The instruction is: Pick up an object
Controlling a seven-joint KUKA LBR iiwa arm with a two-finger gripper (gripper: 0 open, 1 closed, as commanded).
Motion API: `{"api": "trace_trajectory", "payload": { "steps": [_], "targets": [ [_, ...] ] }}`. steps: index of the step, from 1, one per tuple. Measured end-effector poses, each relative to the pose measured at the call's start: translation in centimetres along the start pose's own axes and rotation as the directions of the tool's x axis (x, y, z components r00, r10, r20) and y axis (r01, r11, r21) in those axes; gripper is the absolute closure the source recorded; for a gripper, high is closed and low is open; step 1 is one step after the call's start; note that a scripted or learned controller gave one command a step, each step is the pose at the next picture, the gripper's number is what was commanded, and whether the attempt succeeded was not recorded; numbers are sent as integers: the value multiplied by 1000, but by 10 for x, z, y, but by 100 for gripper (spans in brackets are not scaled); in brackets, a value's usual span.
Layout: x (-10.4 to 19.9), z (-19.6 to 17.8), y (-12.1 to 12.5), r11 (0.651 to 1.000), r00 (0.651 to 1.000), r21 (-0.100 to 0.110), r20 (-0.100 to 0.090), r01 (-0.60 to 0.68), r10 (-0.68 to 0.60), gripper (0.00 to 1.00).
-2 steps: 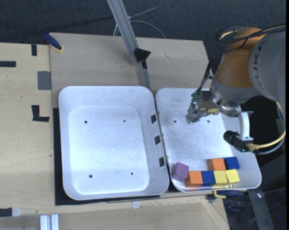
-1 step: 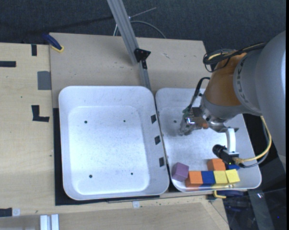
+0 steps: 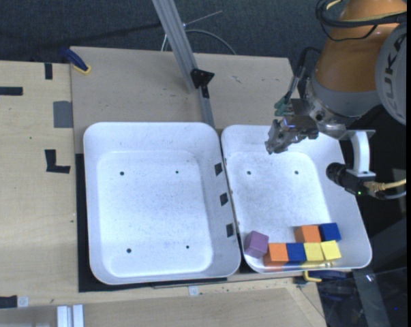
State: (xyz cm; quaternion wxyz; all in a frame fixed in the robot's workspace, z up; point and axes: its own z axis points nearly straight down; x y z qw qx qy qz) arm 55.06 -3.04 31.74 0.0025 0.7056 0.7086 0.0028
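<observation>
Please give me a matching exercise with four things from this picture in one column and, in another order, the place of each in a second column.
Things:
1. purple block
2. tool
3. left bin
4. blue block

Places:
A. far end of the right bin, up near its rim
B. left end of the cluster of blocks
C. right end of the cluster's far row
D. beside the bin that holds the blocks

Pairs: 1-B, 2-A, 3-D, 4-C
</observation>
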Motion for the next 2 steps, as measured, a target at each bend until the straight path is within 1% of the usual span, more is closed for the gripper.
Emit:
{"api": "trace_trajectory", "payload": {
  "steps": [1,2],
  "targets": [
    [27,129,33,1000,1000,17,1,-2,2,100],
    [73,127,98,1000,1000,5,-1,2,-2,100]
  ]
}}
